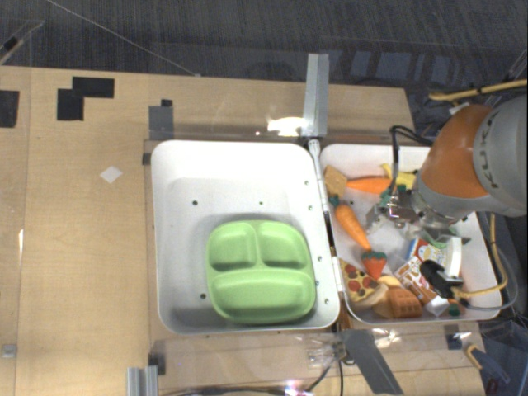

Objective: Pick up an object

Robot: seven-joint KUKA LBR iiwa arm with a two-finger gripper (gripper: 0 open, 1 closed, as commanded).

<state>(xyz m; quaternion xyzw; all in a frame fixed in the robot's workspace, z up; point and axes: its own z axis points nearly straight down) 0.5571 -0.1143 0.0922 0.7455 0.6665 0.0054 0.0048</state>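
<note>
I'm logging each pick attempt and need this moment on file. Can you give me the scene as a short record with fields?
left bin: holds a green divided tray
right bin: cluttered with toy food, including a carrot, a second carrot, a pizza slice and a strawberry
arm: reaches in from the right, over the right bin
gripper: low among the toys, near the carrots
grasp: cannot tell; no object seen between the fingers

Bright, even light; slight glare.
</note>
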